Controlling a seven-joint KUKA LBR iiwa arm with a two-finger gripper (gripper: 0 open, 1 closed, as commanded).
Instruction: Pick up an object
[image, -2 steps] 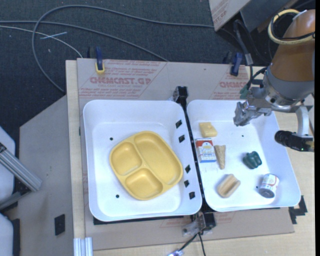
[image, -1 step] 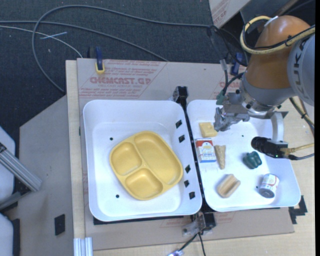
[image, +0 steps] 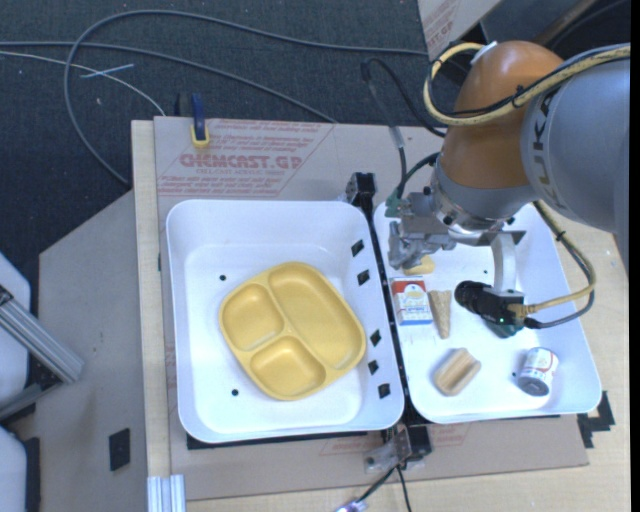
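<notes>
Cardboard (image: 250, 150) reads "GEMCAST" in red; gripper (image: 412, 252) hovers — right bin (image: 570, 385).

Floor's dark grey carpet (image: 80, 110) with a couple of thin cables (image: 120, 45) looping across the top left. The bench top is a brown cardboard sheet (image: 255, 150) with red print on it, and a small blue-and-yellow clamp (image: 199, 120) sits at its far edge. An aluminium rail (image: 35, 335) pokes in at the left. Light's even, no harsh shadows.
</notes>
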